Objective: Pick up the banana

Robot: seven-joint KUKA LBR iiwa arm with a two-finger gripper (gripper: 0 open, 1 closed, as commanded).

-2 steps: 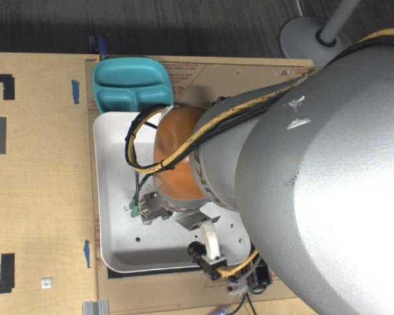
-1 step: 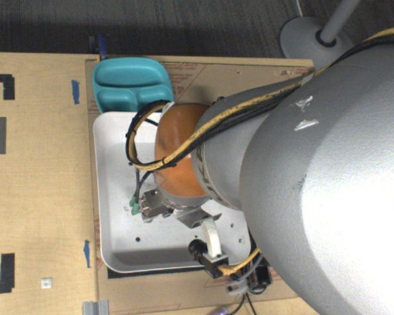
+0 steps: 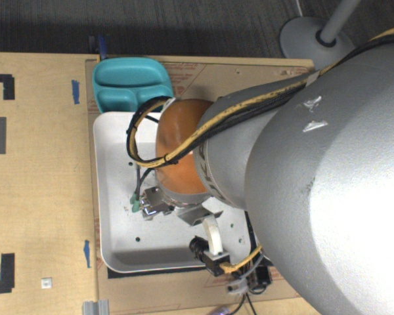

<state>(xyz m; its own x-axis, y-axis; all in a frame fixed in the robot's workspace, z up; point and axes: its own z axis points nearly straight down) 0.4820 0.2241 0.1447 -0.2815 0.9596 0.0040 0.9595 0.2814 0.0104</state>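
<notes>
Bench top (image 3: 39, 176) is tan board. At its 9 o'clock edge sit black tape marks (image 3: 1, 87), and a short blue tape strip (image 3: 75, 92) lies just inboard of them toward 10 o'clock. A second blue strip (image 3: 87, 253) is at about 7 o'clock, just outside the bin wall. The white bin (image 3: 111, 195) lies left of centre, with its floor bare along its 9 o'clock side and its 6 o'clock rim. A teal moulded tray (image 3: 131, 84) sits at the bin's 12 o'clock end and overlaps the rim there. A black cable loop (image 3: 132, 140) hangs over the bin floor at 9 o'clock from the wrist. The orange band (image 3: 177, 149) stands over the middle of the bin. Below it, toward 7 o'clock, is the metal body of the gripper (image 3: 159, 205), low over the bin floor, with a small green connector (image 3: 136, 207) on its 9 o'clock side. Gripper state: cannot tell, as the wrist covers its working end. Banana position: cannot tell, since the arm (image 3: 315, 176) covers the bin's 3 o'clock half and everything beyond it. A yellow cable (image 3: 249, 107) runs along the arm from the band toward 2 o'clock. A black and white fitting (image 3: 210, 241) hangs at 5 o'clock from the band, over the bin's near corner. At 1 o'clock in the view, a grey round stand base (image 3: 308, 38) with a slanted pole (image 3: 348, 8) rests on the dark floor (image 3: 184, 12).
</notes>
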